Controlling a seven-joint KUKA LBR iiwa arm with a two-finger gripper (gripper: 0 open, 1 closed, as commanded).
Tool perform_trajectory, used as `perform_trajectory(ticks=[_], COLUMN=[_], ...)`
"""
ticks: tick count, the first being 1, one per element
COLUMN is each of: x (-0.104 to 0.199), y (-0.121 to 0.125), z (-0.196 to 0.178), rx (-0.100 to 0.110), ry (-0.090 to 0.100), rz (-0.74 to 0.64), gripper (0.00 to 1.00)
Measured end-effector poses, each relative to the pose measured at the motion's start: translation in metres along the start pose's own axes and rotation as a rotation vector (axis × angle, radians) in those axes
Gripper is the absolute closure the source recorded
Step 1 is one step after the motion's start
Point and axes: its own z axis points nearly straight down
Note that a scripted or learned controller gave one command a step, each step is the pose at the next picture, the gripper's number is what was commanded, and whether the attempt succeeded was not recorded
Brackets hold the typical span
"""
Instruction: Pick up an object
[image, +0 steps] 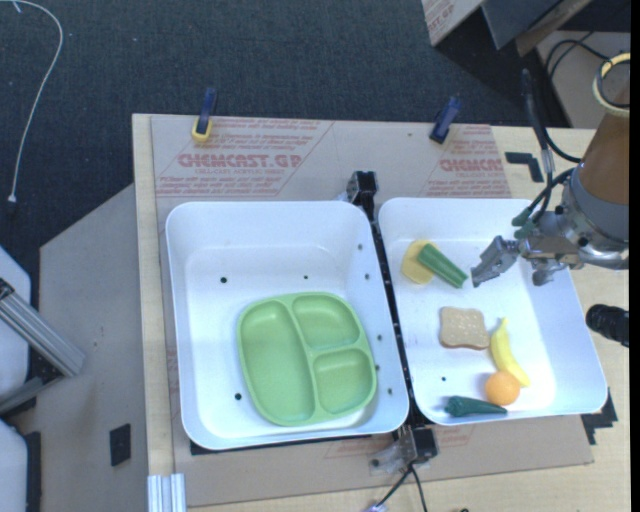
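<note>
Nothing has been picked up yet, as far as can be seen. The jaws (497, 262) are seen at the right of the frame, over the upper part of the right bin (590, 345), and nothing is seen between them. They are near the green stick (441, 266), which lies across a yellow piece (415, 264) in the upper left of that bin, but they are not touching it. Whether the jaws are open or closed cannot be told, because they are small and dark and their tips run together. Lower in the same bin a slice of toast (463, 328), a banana (507, 352), an orange (502, 389) and a dark green piece (474, 406) are lying loose, close to each other. In the left bin (195, 300) a green plate (300, 356) with three parts is lying flat. The whole job is judged to be left: one thing must be chosen, reached, gripped and lifted. The arm (607, 180) is cut off by the right edge of the frame, so most of it is hidden. What the yellow piece and the dark green piece really are is hard to make out. The desk (290, 160) under the bins is partly covered.
</note>
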Motion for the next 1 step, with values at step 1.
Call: perform_trajectory(ticks=[1], x=[0.0], y=[0.0016], z=[-0.0047], rx=[-0.01], ry=[-0.001], rz=[-0.002], gripper=[0.0])
